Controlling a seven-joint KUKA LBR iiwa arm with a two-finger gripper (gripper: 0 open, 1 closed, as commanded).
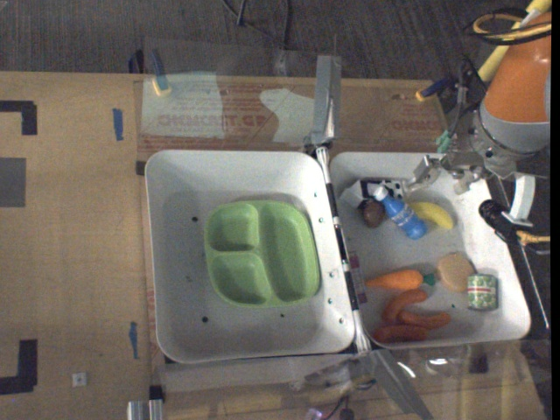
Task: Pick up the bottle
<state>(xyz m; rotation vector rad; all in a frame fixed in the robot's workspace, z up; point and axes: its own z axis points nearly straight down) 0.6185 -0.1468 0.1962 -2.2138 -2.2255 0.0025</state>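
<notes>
Brown, matte cardboard sheeting (pixel 70 261) covers the bench, marked with black corner brackets and short strips of blue tape; dark carpet lies beyond its far edge.

Landmark: the metal divider rail (pixel 337 226) that runs between the two shallow white bins.

Left of the rail sits the left bin (pixel 175 191), a square moulded tray with rounded corners and a smooth, slightly glossy floor. Centred in it lies a green plate (pixel 261 252), a rounded-square plastic dish split into three compartments.

Right of the rail sits the right bin (pixel 516 313), of the same form. Nearest the rail on this side rests a small dark brown rounded item (pixel 371 214). Just beyond it lies the bottle (pixel 403 217), blue plastic with a white cap, on its side and tilted, cap pointing toward the rail. A yellow banana (pixel 433 214) lies against the bottle's far side. Toward the near edge, an orange carrot (pixel 398 279) with a green stem end lies close to the rail, with two reddish sausage-shaped pieces (pixel 411 315) below it. Farther from the rail are a tan disc (pixel 455 271) and a small green-labelled can (pixel 481 291).

The gripper (pixel 418 176) hangs just above the bottle and banana, at the bin's far side. Whether its jaws stand apart or together cannot be told. The grey arm with its orange band (pixel 518 81) extends farthest from the rail.
</notes>
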